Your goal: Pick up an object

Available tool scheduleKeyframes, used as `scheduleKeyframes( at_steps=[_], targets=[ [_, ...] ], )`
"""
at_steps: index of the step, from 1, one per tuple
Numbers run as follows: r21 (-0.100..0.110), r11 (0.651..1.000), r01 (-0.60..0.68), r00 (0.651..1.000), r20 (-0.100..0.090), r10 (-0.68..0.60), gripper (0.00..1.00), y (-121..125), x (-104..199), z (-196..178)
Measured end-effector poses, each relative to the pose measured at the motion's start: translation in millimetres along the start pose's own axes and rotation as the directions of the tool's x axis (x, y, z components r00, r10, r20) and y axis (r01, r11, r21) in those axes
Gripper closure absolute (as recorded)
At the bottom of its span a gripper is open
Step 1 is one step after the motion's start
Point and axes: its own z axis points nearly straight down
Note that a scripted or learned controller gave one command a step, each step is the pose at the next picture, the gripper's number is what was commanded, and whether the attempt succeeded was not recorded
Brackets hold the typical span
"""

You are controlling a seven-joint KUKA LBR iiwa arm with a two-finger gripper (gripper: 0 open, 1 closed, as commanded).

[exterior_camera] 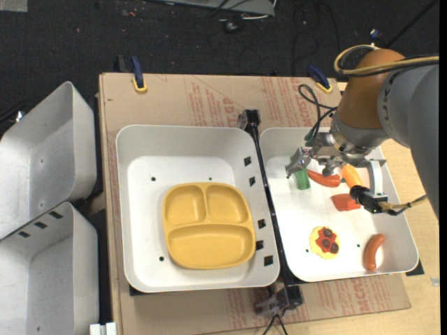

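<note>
Red printing on the brown bench (pixel 188 100) board is too faint to read. The floor behind is dark, with cables. The claw (pixel 304 160) hangs over the right bin (pixel 398 257); its state cannot be told. A green piece (pixel 302 180) lies just below it. A yellow tray (pixel 208 225) sits in the left bin (pixel 140 187).

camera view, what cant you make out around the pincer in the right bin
- Pincer: its open-or-shut state, small and seen from above against the green object.
- Red pepper-like piece and orange piece: their upper ends, covered by the wrist.
- Right bin: its far right corner, hidden by the arm.
</note>
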Motion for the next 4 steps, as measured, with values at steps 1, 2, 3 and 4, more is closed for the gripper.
scheduleKeyframes(
  at_steps=[1, 2, 3, 4],
  targets=[
    [-0.006, 1.0, -0.001, 1.0, 0.001, 0.001, 1.0, 1, -1, -14],
    [-0.01, 1.0, 0.0, 1.0, 0.002, 0.0, 1.0, 0, 3, -77],
    [-0.012, 1.0, 0.002, 1.0, 0.002, -0.002, 1.0, 7, 12, -135],
    [-0.009, 1.0, 0.001, 1.0, 0.002, -0.001, 1.0, 8, 12, -163]
  ],
)
